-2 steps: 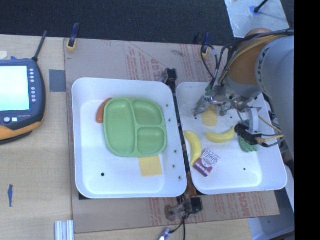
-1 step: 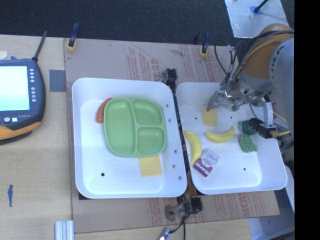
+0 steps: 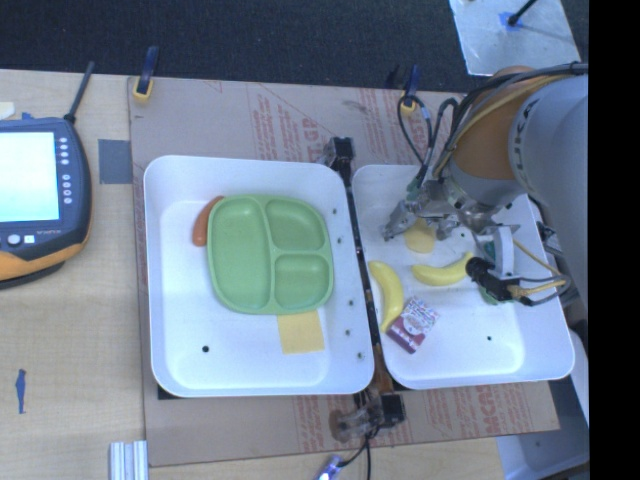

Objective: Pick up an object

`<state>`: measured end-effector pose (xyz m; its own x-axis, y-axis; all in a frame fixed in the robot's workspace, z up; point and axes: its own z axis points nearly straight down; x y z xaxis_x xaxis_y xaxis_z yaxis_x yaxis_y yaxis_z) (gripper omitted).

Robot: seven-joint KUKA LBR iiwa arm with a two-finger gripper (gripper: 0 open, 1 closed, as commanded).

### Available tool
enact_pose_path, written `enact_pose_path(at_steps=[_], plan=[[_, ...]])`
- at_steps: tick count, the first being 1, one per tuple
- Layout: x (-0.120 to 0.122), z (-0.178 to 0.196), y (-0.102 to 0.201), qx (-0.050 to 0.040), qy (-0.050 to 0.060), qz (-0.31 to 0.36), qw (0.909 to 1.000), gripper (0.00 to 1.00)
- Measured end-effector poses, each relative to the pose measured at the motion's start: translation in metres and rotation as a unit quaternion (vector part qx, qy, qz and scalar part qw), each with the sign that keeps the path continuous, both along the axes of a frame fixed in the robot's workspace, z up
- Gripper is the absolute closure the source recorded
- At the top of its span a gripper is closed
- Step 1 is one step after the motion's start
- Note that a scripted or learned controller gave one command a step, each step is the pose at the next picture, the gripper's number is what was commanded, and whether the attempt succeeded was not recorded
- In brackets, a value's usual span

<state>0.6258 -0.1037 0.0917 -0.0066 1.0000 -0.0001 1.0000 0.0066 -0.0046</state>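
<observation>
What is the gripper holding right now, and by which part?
It cannot be told: the gripper is down over a small yellow piece in the right bin.

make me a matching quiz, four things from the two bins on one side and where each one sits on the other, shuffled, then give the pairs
Things:
1. green divided plate
2. yellow square slice
3. snack packet
4. orange sausage

Places:
A. right bin, just below a banana
B. middle of the left bin
C. tucked under the plate's left edge
D. left bin, against the plate's lower edge

Pairs: 1-B, 2-D, 3-A, 4-C
</observation>
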Motion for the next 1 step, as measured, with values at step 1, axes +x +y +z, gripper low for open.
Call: enact_pose_path(at_steps=[1], plan=[[0.0, 0.0105, -0.0017, -0.0008, 0.001, 0.0, 1.0, 1.0]])
